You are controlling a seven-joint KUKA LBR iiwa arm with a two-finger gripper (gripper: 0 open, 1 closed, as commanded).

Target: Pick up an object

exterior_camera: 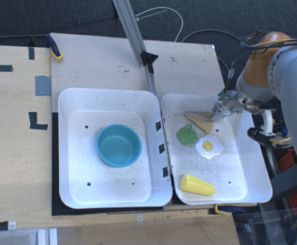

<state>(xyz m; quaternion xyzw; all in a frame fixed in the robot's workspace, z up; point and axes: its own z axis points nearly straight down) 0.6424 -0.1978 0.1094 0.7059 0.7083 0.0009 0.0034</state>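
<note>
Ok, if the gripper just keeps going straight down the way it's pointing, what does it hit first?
Most likely the tan wedge: the gripper sits at its right end in the right bin. Its height above the wedge is hard to judge from this view.

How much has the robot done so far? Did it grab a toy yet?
Done: the gripper has reached the right bin, at the tan wedge. In hand: nothing visibly lifted. Left: grasp and raise something; the green piece, fried egg and yellow piece lie flat.

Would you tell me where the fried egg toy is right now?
The fried egg toy lies in the right bin, right of the green toy and above the yellow piece.
</note>
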